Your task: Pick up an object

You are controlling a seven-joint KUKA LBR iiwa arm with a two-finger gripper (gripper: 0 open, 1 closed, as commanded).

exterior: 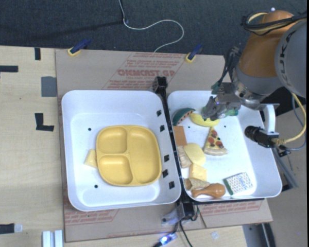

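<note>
1. My jaws (pixel 218 109) hang low over the back of the right bin (pixel 257 161). They sit right at the banana (pixel 204 120), a yellow piece lying just below and to the view's left of them.

2. I cannot tell whether the jaws stand apart or together; from this slant the dark wrist hardware covers them.

3. The banana lies with its long axis running roughly across the bin, left to right in the view. Its right end is tucked under my wrist, and its left end points toward the green-and-dark watermelon slice (pixel 182 115) by the divider.

4. My judgement: the banana is the piece this pick is aimed at, and the move turns on it being almost directly beneath me, offset slightly toward the divider. A close across its short axis would suit best.

5. Nearby things crowd it. A pizza slice (pixel 215 143) lies just toward the front, and an orange block (pixel 179 135) sits beside the divider. Pale cheese pieces (pixel 194 153), a drumstick (pixel 208 191) and a patterned card (pixel 238 182) lie further forward.

6. The left bin (pixel 74 138) holds a yellow plate (pixel 129 155) with divided wells, well apart from my reach for now.

7. Nothing is seen lifted; the pick looks not yet made.
</note>
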